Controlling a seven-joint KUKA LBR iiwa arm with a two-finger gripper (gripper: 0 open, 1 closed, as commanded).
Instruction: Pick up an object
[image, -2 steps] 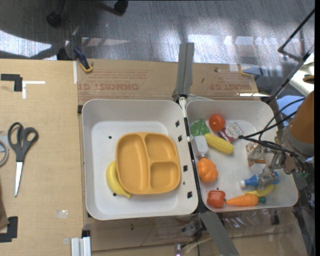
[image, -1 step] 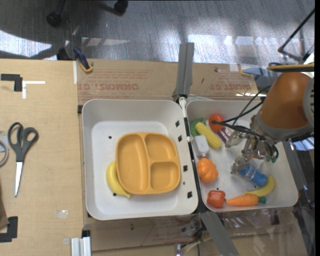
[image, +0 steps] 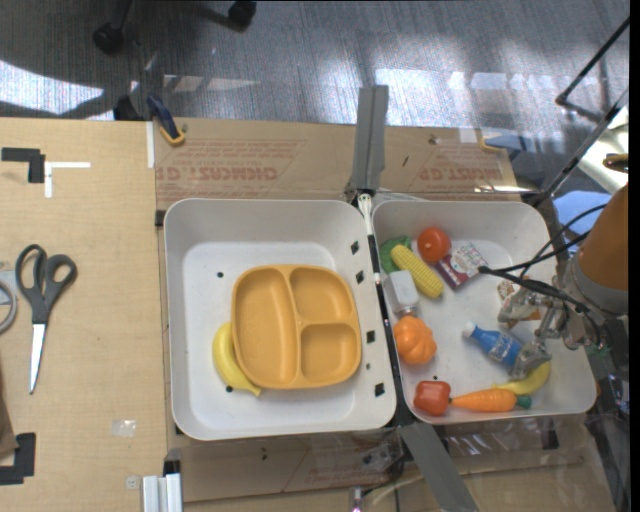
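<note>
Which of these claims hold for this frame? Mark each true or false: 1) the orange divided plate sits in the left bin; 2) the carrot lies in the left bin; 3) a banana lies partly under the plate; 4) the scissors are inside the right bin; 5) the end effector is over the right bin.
1) True: the orange divided plate sits in the left bin.
2) False: the carrot lies in the right bin, near its front wall.
3) True: a banana pokes out from under the plate's left edge.
4) False: the scissors lie on the wooden bench, left of both bins.
5) True: the end effector is over the right bin's right side, near the blue bottle.
</note>
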